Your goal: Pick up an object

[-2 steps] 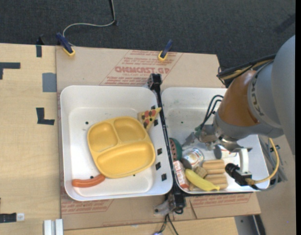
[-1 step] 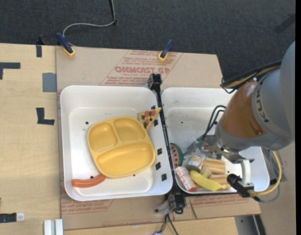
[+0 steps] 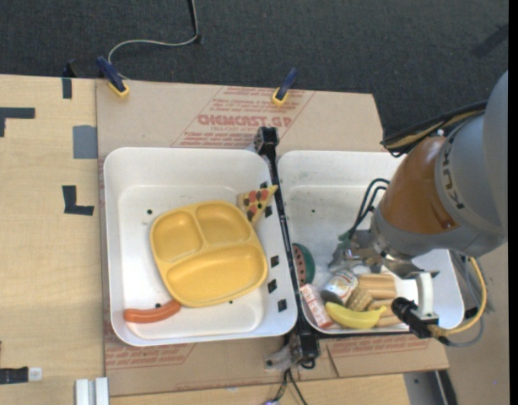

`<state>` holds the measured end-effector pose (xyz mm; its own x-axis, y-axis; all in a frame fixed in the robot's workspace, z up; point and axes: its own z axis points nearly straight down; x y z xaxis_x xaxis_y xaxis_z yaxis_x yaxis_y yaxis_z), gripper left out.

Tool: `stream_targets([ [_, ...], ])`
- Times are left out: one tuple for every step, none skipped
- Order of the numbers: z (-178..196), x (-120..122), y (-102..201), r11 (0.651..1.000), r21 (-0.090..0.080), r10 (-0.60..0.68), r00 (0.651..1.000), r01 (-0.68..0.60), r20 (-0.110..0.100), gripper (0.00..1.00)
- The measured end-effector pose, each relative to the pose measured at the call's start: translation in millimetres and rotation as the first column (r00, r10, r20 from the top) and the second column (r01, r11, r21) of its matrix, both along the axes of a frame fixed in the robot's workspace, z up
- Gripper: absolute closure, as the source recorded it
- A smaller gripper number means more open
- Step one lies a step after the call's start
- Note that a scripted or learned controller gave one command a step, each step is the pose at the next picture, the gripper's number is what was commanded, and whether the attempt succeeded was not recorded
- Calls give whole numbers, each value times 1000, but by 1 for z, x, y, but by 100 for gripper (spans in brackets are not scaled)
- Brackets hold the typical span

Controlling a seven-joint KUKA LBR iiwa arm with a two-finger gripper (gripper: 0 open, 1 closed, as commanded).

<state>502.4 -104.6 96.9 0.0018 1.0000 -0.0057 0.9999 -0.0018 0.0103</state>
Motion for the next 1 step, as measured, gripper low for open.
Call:
stream_targets([
  [81,7,10,1000,5,3,1000,-3,-10,100],
])
